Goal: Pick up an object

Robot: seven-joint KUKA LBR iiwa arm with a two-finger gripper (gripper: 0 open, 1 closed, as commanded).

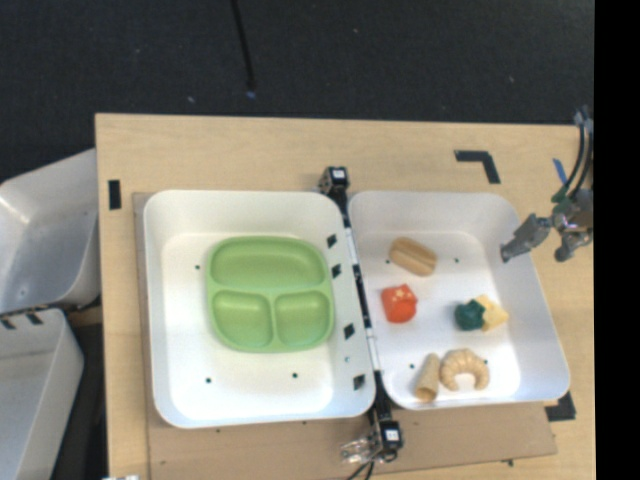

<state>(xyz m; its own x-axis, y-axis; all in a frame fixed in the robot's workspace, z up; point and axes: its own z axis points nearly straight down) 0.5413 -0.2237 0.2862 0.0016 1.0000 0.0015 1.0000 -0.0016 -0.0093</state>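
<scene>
The right bin holds several toy foods: a tan bread roll, a red piece, a dark green piece joined to a yellow one, a croissant and a small tan cone. My gripper hangs over the right bin's far right rim, above and to the right of the green and yellow piece. It is open with nothing between its fingers. Most of the arm is cut off at the right edge of the view.
The left bin holds a light green divided plate. A hinged divider runs between the two bins. The wooden bench frames both bins, with black corner marks at the back right.
</scene>
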